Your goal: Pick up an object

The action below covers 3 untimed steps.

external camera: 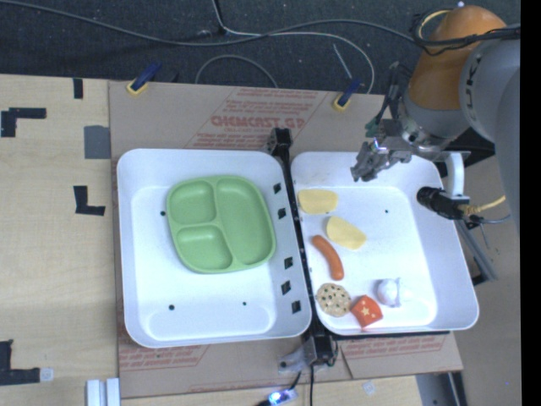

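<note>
The right white bin (423,218) holds several small items: a pale yellow piece (317,200) near its upper left, a second yellow piece (346,233) below it, an orange sausage (329,256), a cookie (333,298), a red piece (367,310) and a small white-grey object (387,291). My gripper (369,167) hangs over the far edge of this bin, up and to the right of the yellow pieces. Nothing shows between its fingers.
The left white bin (144,227) carries a green divided plate (221,223). Black clips (287,265) line the seam between the bins. Cables (254,32) run across the dark surface behind the bench. A black part (439,201) juts over the right bin's right rim.
</note>
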Available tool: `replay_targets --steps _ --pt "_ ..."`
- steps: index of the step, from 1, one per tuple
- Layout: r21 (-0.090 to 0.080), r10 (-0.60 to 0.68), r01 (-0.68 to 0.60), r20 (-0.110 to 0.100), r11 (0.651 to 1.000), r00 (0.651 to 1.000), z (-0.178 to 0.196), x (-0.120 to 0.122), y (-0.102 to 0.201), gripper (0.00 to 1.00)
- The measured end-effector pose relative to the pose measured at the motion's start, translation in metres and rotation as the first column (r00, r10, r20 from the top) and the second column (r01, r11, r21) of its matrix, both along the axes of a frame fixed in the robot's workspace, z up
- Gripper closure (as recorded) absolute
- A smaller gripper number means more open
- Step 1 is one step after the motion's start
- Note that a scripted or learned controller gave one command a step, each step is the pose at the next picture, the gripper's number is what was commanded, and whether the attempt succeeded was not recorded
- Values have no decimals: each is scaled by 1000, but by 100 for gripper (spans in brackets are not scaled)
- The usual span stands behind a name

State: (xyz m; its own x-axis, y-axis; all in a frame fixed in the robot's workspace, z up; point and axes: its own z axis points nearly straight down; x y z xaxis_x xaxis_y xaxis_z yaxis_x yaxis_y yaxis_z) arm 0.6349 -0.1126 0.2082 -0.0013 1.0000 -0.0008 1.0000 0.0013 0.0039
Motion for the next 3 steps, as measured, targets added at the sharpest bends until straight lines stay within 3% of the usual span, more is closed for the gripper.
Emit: replay_targets --steps 1,3 --pt "0 1 -1 0 1000 1000 48 3 -8 100" --pt "2 4 -4 -6 1000 1000 48 -21 86 100"
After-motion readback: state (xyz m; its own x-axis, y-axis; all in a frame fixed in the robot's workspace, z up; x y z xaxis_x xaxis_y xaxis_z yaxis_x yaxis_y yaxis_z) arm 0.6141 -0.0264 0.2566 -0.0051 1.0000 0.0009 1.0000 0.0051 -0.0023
